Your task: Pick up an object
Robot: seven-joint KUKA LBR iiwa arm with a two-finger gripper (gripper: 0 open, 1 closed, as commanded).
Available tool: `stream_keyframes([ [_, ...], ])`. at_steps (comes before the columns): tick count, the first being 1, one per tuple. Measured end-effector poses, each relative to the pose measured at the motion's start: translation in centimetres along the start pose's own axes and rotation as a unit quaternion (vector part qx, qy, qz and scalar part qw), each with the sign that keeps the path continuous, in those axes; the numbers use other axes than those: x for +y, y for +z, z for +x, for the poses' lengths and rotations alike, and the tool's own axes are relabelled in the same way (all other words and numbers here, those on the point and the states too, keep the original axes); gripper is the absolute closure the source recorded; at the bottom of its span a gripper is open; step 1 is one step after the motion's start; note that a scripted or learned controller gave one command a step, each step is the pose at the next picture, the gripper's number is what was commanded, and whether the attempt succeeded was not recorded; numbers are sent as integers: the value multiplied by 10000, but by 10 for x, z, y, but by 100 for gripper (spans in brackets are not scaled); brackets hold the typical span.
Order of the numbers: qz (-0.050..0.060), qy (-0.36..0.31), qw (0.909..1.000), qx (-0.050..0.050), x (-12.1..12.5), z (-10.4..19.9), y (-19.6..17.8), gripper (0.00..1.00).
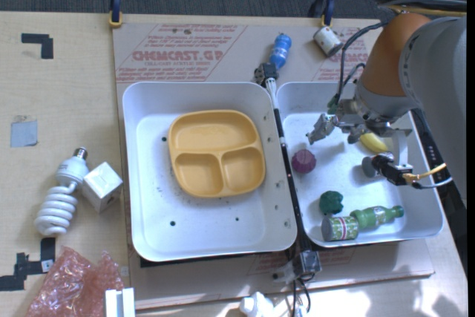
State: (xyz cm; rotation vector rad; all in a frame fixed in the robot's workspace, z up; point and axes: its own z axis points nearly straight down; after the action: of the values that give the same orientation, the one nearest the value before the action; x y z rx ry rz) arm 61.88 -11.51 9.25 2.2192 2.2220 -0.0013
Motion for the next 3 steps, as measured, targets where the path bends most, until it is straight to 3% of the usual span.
stream_keyframes([
  [1, -6, -9, 10000, 0, 41, 23, -1, 0],
  [2, 5, 10, 10000, 4, -35, 21, 0, 0],
  [3, 6, 16, 10000, 8, -130, 19, 0, 0],
])
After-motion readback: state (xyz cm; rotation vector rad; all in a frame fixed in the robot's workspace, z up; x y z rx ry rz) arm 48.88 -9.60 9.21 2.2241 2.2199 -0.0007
